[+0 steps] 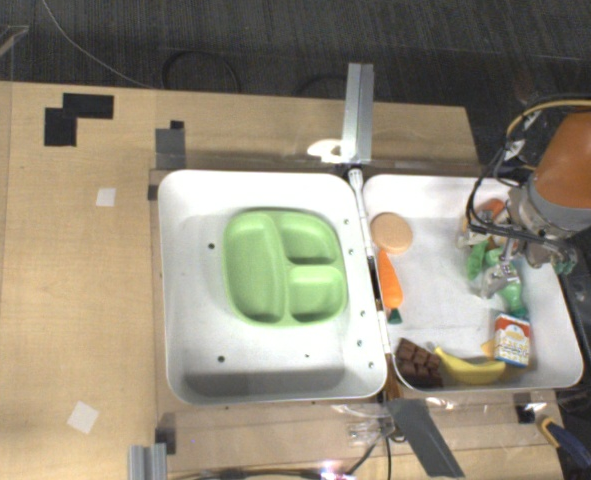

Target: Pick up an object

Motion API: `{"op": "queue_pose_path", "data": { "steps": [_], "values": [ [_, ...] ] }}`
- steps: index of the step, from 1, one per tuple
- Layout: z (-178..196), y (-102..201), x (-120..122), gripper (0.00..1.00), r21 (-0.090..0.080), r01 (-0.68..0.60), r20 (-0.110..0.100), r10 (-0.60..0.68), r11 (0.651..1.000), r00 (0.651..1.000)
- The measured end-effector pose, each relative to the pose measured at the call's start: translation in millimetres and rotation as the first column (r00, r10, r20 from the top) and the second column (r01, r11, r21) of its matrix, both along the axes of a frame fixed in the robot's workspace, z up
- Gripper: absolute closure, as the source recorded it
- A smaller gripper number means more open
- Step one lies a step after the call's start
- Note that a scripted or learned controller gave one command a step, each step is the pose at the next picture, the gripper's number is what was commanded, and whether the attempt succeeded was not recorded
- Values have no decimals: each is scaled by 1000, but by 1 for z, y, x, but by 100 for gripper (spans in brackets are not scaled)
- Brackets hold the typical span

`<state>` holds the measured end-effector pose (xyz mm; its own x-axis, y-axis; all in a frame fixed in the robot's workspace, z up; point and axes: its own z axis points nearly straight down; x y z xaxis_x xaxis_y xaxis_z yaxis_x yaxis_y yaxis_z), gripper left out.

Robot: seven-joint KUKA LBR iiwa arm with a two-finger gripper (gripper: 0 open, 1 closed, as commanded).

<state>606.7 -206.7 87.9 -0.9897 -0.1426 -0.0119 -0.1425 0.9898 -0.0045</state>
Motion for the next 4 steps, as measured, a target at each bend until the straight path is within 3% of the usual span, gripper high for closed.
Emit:
{"op": "queue_pose_path", "data": {
  "steps": [1,2,3,4],
  "values": [
    [2,23,-45,0,1,43,1,-43,999,999],
    [1,58,-19,0,4,192,2,-192,981,981],
    [2,39,-63,0,2,95,4,-95,995,995],
    [3,68,-103,0,2,190,10,-190,982,982]
  ]
}}
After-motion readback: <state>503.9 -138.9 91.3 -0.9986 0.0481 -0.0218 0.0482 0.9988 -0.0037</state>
